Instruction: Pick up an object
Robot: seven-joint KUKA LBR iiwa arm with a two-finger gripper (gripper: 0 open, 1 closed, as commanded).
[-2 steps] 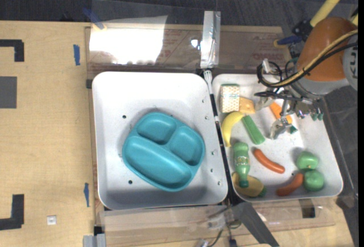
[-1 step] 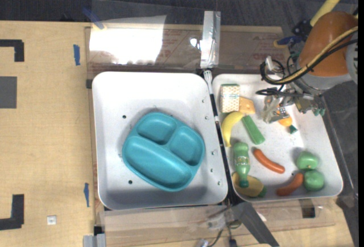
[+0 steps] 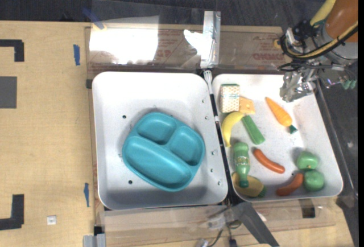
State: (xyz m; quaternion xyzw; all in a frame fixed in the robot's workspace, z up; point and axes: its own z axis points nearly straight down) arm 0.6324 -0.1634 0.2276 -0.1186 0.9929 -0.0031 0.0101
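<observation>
So the biggest things here are the two white bins. The left bin (image 3: 108,143) has a teal divided plate (image 3: 164,151) sitting a bit toward 5 o'clock of its middle. The right bin (image 3: 327,143) is where all the toy food is, so that's where a pick has to come from.

The arm (image 3: 341,7) comes in at 2 o'clock of the view, and the gripper (image 3: 296,87) hangs over the right bin's 1 o'clock corner. It's too blurry and cluttered with cables up there to say how it's set, so I honestly can't tell whether it's spread or closed. Nothing looks caught in it as far as I can make out.

Food, roughly big to small: a banana (image 3: 228,126) by the bin's left wall at 9 o'clock, a green bottle (image 3: 241,161) below it, a carrot (image 3: 279,111) just toward 7 o'clock of the gripper, a green pepper (image 3: 253,130) beside the banana, a red sausage (image 3: 268,161) mid-bin, two green apples (image 3: 310,170) at 4 o'clock.

If it were me I'd go for the carrot: it's nearest and lies apart from its neighbours. Line the gripper across its narrow width, come straight down over the thick middle, not the tapered tip, and close before lifting.
</observation>
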